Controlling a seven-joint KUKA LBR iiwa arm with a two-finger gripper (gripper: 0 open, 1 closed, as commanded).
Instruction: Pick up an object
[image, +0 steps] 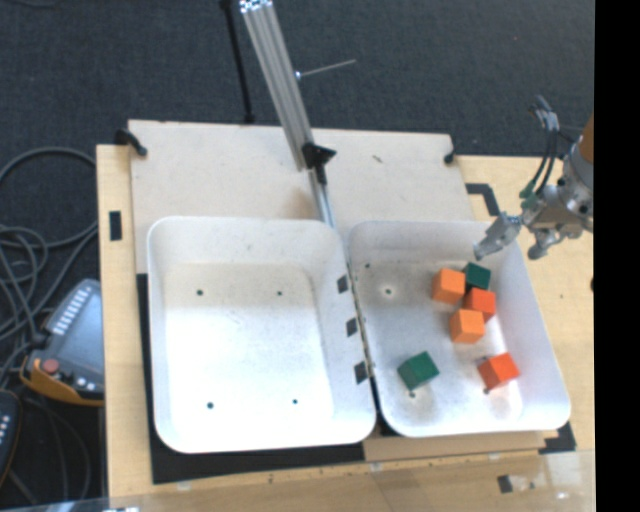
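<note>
Here my end effector (520, 238) hangs over the upper right corner of the right bin (548, 345), reaching in from the right edge of the view. Its two fingers stand apart and nothing sits between them; the left fingertip (494, 240) points down toward the bin's top rim.

Just below that fingertip a dark green block (478, 275) touches an orange block (450, 285) on its left. Another orange block (484, 301) lies directly beneath the green one, and a paler orange block (466, 325) sits just under that, so the four form a tight cluster. A red-orange block (498, 370) lies apart, lower, near the bin's right wall. A green block (418, 370) rests alone toward the lower left of the same bin.

The left bin (165, 300) lies beside it on the counter (115, 330). A slanted metal rail (283, 90) rises behind the bins.
</note>
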